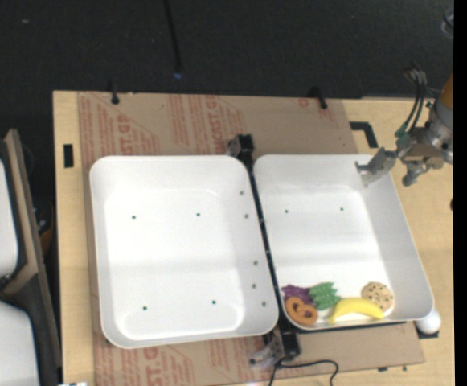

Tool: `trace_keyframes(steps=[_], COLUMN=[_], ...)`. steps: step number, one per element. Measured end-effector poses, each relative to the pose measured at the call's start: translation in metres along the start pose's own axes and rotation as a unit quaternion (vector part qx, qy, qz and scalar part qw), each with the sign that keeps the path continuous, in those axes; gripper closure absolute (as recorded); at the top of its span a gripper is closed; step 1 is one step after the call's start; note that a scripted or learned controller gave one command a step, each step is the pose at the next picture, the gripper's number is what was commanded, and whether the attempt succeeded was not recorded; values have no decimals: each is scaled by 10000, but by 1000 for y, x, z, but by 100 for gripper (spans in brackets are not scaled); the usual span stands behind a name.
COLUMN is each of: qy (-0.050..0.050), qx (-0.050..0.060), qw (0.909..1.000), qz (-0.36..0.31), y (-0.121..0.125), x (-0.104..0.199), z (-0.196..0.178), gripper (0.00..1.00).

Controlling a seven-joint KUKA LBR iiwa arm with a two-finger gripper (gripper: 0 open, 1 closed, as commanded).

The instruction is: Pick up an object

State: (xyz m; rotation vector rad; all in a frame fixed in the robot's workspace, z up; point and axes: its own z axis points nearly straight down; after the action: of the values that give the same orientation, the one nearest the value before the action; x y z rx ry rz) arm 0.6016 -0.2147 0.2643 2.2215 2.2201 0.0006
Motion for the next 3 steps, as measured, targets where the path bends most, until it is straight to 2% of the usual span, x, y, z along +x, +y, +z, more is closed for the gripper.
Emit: trace_keyframes(steps=[2, 3], qy=[6, 9], qx=[17, 39], qw=[10000, 10000], qz=[0, -3], y=[-84, -79], x=[52, 70], z=[73, 158], gripper=[0, 0])
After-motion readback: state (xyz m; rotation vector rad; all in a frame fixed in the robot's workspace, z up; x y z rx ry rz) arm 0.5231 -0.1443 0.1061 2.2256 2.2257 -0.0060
